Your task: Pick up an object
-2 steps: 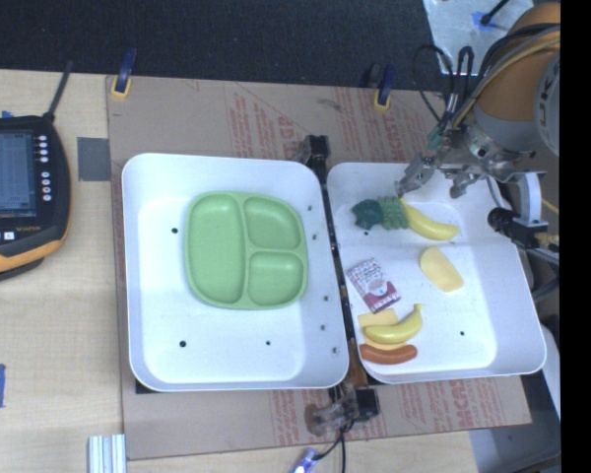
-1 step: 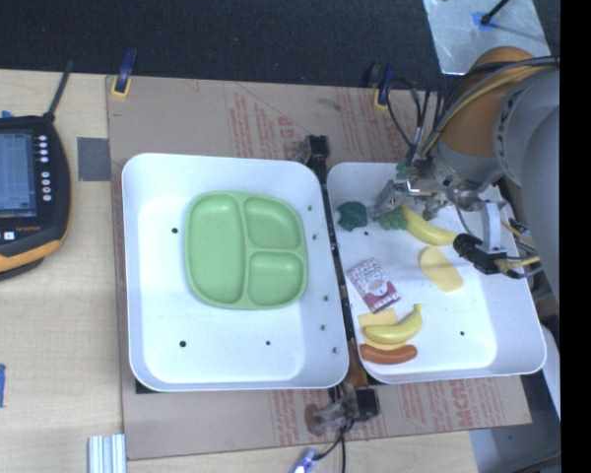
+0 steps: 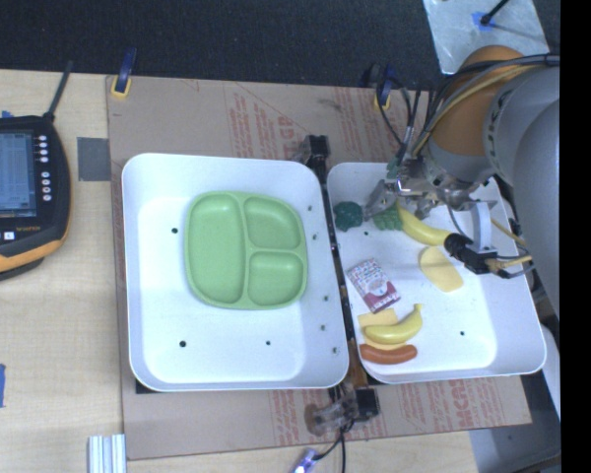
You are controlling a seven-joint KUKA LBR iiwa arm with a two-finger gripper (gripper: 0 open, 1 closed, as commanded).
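Banana [image 3: 424,229] lies diagonally, upper-left to lower-right, under pincer [image 3: 402,193]; its grip state unclear.

arm [image 3: 527,126] enters from the right, grey, orange band [image 3: 468,106] above the wrist. wrist angled down and leftward. cables run along the wrist. gripper [image 3: 399,193] sits low at the end of the arm; fingers too cluttered to read.
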